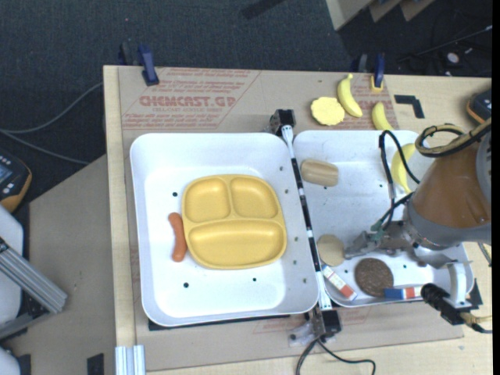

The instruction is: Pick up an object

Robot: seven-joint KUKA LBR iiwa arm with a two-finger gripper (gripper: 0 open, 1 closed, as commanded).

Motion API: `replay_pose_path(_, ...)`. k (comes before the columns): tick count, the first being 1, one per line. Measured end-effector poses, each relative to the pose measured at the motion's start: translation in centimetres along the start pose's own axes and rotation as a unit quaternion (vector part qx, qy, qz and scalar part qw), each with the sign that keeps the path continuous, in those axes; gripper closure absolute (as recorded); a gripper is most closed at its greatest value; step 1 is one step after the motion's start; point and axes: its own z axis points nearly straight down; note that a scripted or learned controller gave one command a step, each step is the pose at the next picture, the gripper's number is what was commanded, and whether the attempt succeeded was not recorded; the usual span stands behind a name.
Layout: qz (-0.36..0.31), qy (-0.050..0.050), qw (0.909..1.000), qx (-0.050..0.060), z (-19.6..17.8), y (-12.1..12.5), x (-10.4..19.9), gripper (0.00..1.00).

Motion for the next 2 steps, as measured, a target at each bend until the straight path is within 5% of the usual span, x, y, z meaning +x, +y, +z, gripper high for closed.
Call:
replay_pose_path(1, -0.002, -0.006, 0.9999, -0.013, -13.1, 10.0, -7.5, 0.00)
replay_pose_path(2, -0.004, 0.001, 1.0000, 0.000, -5.2, 13.3, -3.9, 0.00)
